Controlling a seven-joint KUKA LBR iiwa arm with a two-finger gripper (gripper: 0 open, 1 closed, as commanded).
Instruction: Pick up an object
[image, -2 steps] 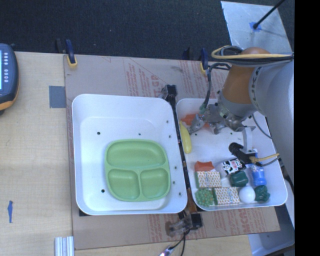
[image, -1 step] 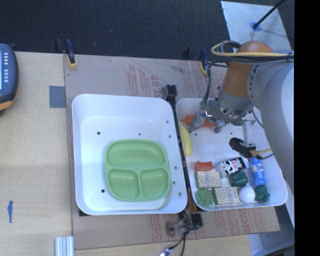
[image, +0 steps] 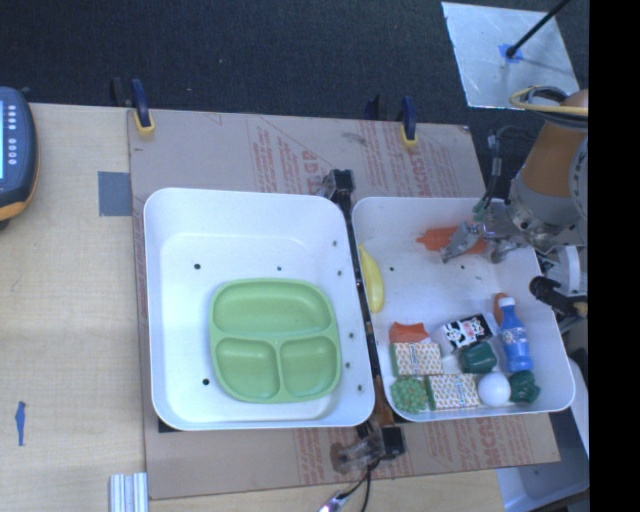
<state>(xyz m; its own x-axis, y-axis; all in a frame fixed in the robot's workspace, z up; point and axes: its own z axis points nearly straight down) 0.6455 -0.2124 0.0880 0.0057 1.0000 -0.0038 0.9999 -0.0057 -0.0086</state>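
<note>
A flat orange piece (image: 437, 238) lies on the floor of the right-hand shallow white bin (image: 400, 212), toward that bin's twelve o'clock edge. The grey two-finger claw (image: 472, 243) sits just beside it at its three o'clock side, low over the bin floor, its metal fingers (image: 455, 249) spread apart and angled toward eight o'clock; nothing shows between them, and whether a fingertip touches the orange piece cannot be told. Behind the claw, at two o'clock, the grey arm (image: 550, 190) with its orange band rises toward the frame's edge.

At the same bin's nine o'clock wall rests a yellow banana-shaped toy (image: 372, 280). The six o'clock corner is crowded: a blue bottle with a white cap (image: 514, 343), a black-and-white patterned carton (image: 467, 331), a small dark green block (image: 479, 357), a white ball (image: 493, 389), two tan patterned packets (image: 418, 358), one with an orange edge above it, and a green round lump (image: 409, 394), all close together or touching.

At nine o'clock from all this, the left-hand shallow white bin (image: 180, 225) holds a light green three-compartment plastic tray (image: 274, 340). Both bins stand on a brown cardboard sheet (image: 250, 150) clipped to the pale wooden bench (image: 60, 330).
</note>
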